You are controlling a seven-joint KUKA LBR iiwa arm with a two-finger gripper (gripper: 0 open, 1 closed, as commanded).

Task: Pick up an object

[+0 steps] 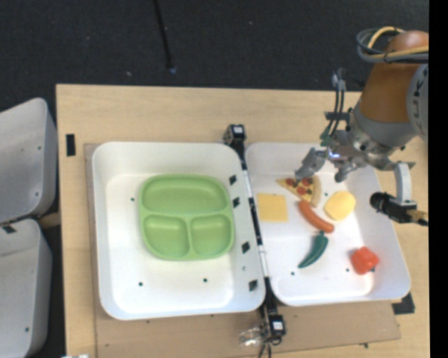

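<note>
The right bin (381,289) holds several toy foods: a pizza slice (302,188), a yellow cheese square (272,207), an orange sausage (315,216), a yellow rounded piece (340,205), a green chilli (313,250) and a red piece (364,259). My gripper (327,165) hangs over the back of this bin, just above and behind the pizza slice. Its two grey fingers are spread apart with nothing between them. The left finger (310,162) points down toward the pizza slice.
In the left bin (112,274) lies a green divided plate (187,216). Black clips (250,230) run along the seam between the bins. The grey and orange arm (388,95) fills the upper right. A black fitting (388,203) sits at the right bin's edge.
</note>
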